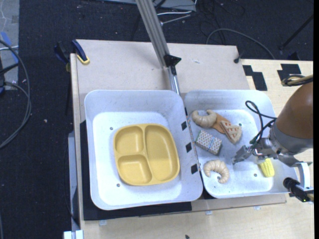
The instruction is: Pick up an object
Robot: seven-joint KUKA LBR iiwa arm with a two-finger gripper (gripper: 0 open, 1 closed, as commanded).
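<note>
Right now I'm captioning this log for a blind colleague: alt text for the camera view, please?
The gripper hovers low in the right bin among two croissants, a pizza slice, a patterned block and a corn cob. The left bin holds a yellow divided plate.

The arm (pixel 299 118) is cut off by the right edge and partly hides the corn cob (pixel 267 168).

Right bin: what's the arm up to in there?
The gripper sits low in the right bin, over bare floor between a croissant and a yellow corn cob. It holds nothing. A second croissant, a pizza slice and a patterned block lie farther back. The yellow plate sits in the left bin.
</note>
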